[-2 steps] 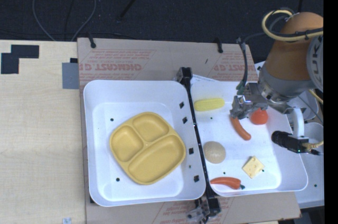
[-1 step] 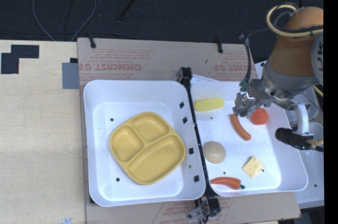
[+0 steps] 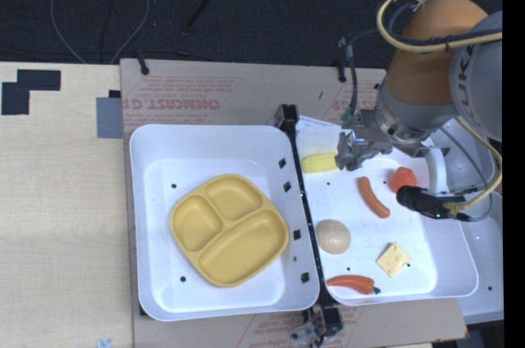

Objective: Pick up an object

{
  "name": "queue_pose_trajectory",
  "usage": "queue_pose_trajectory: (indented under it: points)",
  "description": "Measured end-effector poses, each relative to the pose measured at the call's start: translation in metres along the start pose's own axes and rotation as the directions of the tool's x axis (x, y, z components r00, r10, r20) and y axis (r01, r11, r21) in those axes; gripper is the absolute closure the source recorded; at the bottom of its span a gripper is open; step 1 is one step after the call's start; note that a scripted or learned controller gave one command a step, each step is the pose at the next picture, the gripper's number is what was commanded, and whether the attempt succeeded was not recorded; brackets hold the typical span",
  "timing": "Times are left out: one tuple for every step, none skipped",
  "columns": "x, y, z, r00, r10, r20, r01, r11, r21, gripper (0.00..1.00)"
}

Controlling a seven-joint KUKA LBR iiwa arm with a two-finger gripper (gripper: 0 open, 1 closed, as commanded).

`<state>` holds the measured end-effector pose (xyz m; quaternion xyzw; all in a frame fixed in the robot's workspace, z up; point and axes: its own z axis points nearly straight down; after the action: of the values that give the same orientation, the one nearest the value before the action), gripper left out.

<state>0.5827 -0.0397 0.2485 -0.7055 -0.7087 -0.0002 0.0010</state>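
Now, camera view: the tool [image 3: 351, 149] hangs low at the far edge of the right bin [image 3: 459, 272], just beside the yellow corn [image 3: 318, 163]. Whether it is clenched or released, I cannot tell, and nothing shows between its tips. The sausage [image 3: 373, 197], red piece [image 3: 403, 176], round bun [image 3: 333, 236] and cheese wedge [image 3: 393, 259] lie loose. The yellow tray [image 3: 229, 230] sits in the left bin [image 3: 156, 174]. Judging by this, the pick is not yet made.
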Motion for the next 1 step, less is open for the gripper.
queue_pose_trajectory:
  points:
    - [0.0483, 0.0224, 0.0123, 1.000, 0.000, 0.000, 0.000, 1.000, 0.001, 1.00]
